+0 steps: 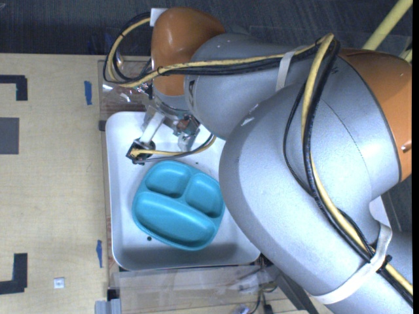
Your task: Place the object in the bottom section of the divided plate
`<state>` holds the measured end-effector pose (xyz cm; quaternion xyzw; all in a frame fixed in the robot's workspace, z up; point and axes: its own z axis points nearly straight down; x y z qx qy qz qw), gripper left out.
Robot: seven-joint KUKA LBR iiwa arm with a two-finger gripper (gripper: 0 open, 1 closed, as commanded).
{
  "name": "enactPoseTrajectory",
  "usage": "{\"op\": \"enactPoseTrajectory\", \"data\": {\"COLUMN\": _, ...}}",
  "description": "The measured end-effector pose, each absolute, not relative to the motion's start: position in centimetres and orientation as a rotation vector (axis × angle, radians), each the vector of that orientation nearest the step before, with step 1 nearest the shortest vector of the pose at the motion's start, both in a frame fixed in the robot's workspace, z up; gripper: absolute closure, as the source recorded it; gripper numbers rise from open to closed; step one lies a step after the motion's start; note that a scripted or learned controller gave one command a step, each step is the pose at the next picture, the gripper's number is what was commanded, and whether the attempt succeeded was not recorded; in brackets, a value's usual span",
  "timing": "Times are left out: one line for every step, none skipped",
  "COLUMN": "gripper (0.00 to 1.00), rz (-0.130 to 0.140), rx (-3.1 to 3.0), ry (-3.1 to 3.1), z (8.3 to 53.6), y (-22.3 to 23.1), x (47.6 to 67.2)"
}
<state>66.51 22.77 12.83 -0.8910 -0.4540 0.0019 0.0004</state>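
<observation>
Evidently little is done: the bottom section of the divided plate lies bare, the gripper hangs just beside the plate's smaller sections, and I cannot tell the claw's state or where the object is.

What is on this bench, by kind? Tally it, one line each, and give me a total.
blue divided plate: 1
white bin: 1
grey and orange arm: 1
Total: 3
</observation>
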Motion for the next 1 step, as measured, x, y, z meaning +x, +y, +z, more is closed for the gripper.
{"op": "enactPoseTrajectory", "data": {"gripper": 1.00, "rz": 0.003, "rx": -2.797, "ry": -1.430, "z": 13.95, "y": 22.83, "x": 66.58}}
